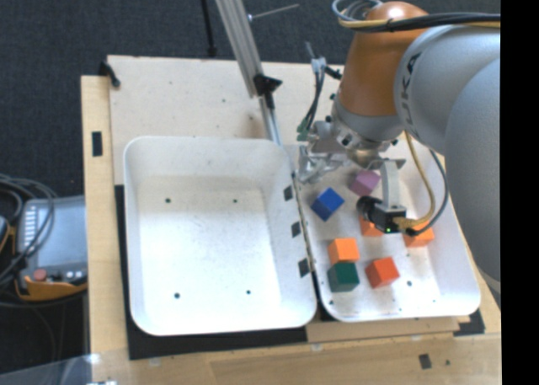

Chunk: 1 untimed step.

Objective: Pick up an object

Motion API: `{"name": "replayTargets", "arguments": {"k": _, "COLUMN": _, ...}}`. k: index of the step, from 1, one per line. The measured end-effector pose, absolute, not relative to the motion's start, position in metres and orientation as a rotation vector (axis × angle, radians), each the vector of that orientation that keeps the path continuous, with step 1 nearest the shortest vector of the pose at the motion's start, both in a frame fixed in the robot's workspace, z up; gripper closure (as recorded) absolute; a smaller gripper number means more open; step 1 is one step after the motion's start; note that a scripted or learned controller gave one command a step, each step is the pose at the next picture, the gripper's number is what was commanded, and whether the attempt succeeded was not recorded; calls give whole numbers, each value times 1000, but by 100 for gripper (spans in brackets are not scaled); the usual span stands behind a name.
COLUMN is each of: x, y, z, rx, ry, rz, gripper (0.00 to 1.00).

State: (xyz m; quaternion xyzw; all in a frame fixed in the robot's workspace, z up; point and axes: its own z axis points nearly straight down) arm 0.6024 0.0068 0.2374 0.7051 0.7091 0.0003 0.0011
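Arm shell: we see smooth grey casing (pixel 459 88), rounded and bulky.
Band: we see a glossy orange section (pixel 375 59) beside that grey casing.
Cables: we see a black cable and pale looped wires above the orange band.

Grey arm (pixel 438 97) over right bin (pixel 446 291), blue (pixel 328 203), pink (pixel 365 182), green (pixel 344 275) blocks; left bin (pixel 210 232) beside

A pale wooden bench (pixel 97 206) stands on dark grey carpet (pixel 101 4), a speckled board (pixel 181 97) laid across its far half. A metal pole (pixel 236 25) leans in from the far side. At the left, black cables (pixel 17 185) coil beside a grey-and-orange handset (pixel 46 248).
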Motion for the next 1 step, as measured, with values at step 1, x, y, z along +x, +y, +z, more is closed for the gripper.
{"name": "replayTargets", "arguments": {"k": 1, "x": 613, "y": 58, "z": 245, "rx": 2213, "ry": 2229, "rz": 4, "gripper": 100}}
